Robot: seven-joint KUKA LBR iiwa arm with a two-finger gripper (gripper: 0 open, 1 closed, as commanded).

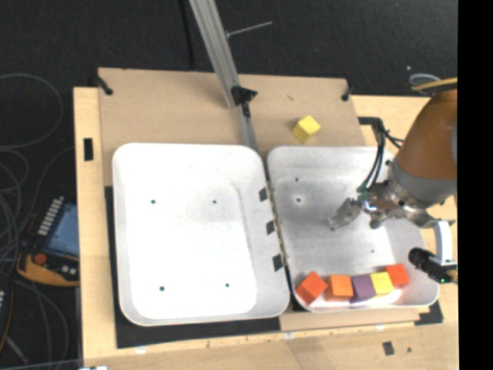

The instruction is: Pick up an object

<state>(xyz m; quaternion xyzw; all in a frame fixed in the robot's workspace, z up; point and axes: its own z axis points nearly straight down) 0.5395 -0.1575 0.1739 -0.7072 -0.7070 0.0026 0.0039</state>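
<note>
Bench point(192, 106) of pale wood fills most of what I see from my station, carrying two shallow white bins side by side. I note the left bin point(192, 233) as the larger in view, its floor marked with a few small dark dots. The right bin point(323, 183) sits touching it along a hinged or clipped seam, and its floor looks greyer and scuffed. The arm point(431, 153) enters from the right, its orange band above the wrist plainly seen over the right bin's far-right side. A slanted grey metal rail point(219, 45) runs from the top of the frame down to the seam between the bins. The gripper point(356, 213) hangs over the middle of the right bin, pointing toward the left; I cannot tell from this angle whether its fingers are apart or together, and I see nothing between them. Along the right bin's near edge lies a row of blocks, well apart from the gripper and nearer the camera: a red-orange block point(312, 287) at the left end, tilted, then an orange block point(340, 286), a purple block point(362, 287), a yellow block point(382, 284) and a red block point(398, 275), each touching its neighbour. One yellow cube point(306, 128) rests on the bare bench beyond the right bin, outside both bins.
</note>
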